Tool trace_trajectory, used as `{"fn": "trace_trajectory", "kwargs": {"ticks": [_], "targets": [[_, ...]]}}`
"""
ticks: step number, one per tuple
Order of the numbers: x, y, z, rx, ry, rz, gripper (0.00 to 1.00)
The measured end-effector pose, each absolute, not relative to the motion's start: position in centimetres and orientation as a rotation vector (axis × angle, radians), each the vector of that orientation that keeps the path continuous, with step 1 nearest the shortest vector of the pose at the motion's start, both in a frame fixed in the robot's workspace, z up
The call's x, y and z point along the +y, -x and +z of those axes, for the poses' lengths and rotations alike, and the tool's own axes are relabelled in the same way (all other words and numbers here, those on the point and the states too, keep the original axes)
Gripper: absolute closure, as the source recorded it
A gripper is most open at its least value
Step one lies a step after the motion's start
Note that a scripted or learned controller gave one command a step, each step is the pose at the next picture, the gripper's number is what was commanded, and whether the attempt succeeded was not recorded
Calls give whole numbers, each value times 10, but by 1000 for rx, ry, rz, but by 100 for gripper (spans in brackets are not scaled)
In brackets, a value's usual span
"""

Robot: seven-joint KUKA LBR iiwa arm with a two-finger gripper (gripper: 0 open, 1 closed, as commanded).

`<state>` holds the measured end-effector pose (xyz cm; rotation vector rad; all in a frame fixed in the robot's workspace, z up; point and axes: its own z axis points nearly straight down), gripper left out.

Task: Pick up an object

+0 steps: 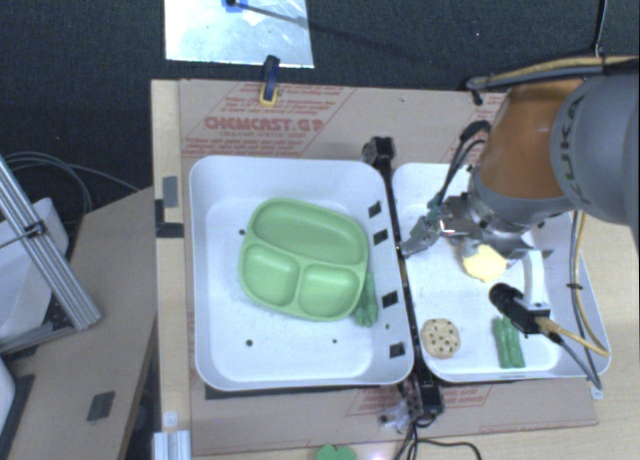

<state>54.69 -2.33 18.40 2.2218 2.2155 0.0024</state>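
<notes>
Gripper point(440, 228) low in right bin point(450, 293), beside yellow piece point(485, 265); whether it holds anything, cannot tell. Risk: closing off-centre nudges the piece away, or clips the bin wall.

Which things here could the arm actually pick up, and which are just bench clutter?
Candidates for picking:
- cookie, right bin
- yellow piece, right bin, beside the gripper
- green stick, right bin
- green tray, left bin

Just lying about:
- yellow clamp at the board's top edge
- foil sheet beyond the bench
- metal frame at left
</notes>
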Motion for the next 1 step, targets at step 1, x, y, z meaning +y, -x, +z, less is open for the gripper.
{"fn": "trace_trajectory", "kwargs": {"ticks": [1], "targets": [[76, -489, 184, 2234, -2214, -1, 0]]}}
